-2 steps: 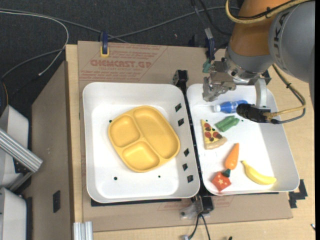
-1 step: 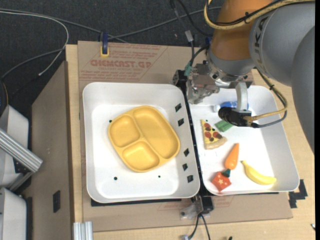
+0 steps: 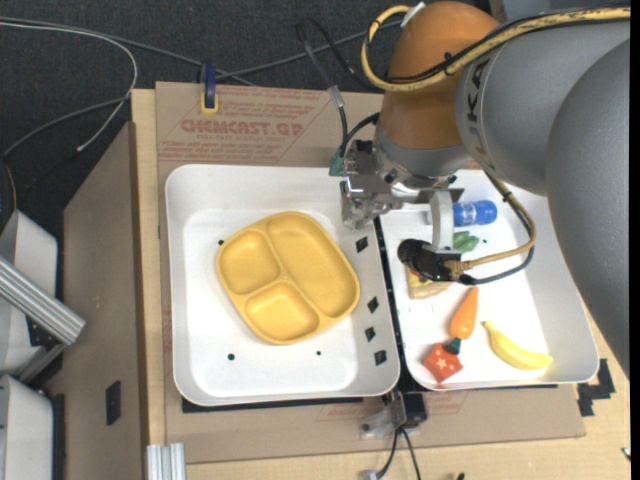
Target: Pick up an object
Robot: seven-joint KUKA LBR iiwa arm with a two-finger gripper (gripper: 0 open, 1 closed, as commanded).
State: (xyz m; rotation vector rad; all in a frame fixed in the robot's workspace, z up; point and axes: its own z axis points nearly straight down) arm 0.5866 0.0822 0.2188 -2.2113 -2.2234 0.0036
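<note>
my gripper (image 3: 358,208) hangs at upper centre of the frame, over the seam where the left bin (image 3: 190,298) meets the right bin (image 3: 515,298). from this angle i cannot tell how far it is open, nor whether it has hold of anything. just below and left of it lies the yellow divided plate (image 3: 288,276), in the left bin. to its right, in the right bin, sit a blue bottle (image 3: 476,213) and a green piece (image 3: 466,240); lower down are a carrot (image 3: 463,313), a red toy (image 3: 443,362) and a banana (image 3: 517,349). i judge this to be the approach step, with nothing picked yet. next i need to centre over one object, clear of the rim, and descend.
</note>
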